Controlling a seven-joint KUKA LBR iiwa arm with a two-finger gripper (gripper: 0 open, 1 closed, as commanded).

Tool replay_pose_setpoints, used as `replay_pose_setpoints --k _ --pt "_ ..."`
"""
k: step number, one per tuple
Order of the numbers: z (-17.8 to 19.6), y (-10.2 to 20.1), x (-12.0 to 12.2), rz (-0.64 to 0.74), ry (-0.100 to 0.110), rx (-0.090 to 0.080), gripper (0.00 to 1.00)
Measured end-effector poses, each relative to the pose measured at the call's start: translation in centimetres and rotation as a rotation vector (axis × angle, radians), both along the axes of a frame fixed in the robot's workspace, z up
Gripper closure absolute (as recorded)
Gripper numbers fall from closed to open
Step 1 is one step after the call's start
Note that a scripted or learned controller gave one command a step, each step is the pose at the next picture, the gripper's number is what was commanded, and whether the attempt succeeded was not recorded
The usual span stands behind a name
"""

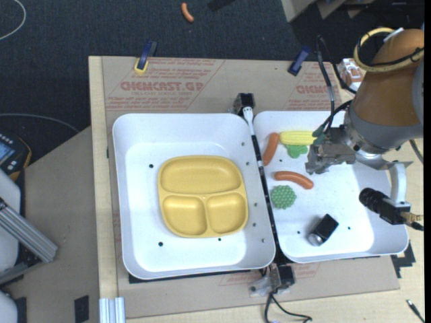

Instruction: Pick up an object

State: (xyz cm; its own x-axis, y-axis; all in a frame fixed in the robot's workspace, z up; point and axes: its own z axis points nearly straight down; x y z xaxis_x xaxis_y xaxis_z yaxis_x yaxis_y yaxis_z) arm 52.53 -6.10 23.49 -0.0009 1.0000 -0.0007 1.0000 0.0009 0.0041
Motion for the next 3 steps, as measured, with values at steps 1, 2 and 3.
replay_pose_setpoints --k 1,2,3 --pt "-0.3 0.3 -1.0 -0.002 0.006 0.001 1.0" --pt "-2.0 -0.4 -0.2 -0.002 0.008 0.001 1.0" --pt "0.0 -0.1 -0.7 0.0 0.0 0.0 1.0"
